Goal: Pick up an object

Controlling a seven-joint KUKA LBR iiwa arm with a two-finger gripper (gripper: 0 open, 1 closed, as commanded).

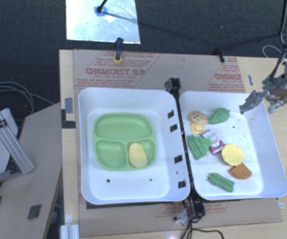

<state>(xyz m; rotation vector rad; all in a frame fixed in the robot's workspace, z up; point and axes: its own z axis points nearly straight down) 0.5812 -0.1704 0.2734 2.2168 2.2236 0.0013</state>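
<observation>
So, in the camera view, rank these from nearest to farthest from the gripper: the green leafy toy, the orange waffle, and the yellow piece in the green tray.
1. Green leafy toy, right bin, just left of the gripper.
2. Orange waffle, right bin's front.
3. Yellow piece, in the green tray, left bin.

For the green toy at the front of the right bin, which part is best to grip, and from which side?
Probably grip the green toy across its narrow middle, coming straight down from above. It lies flat and elongated, apart from the orange piece, so fingers have room on both long sides.
</observation>
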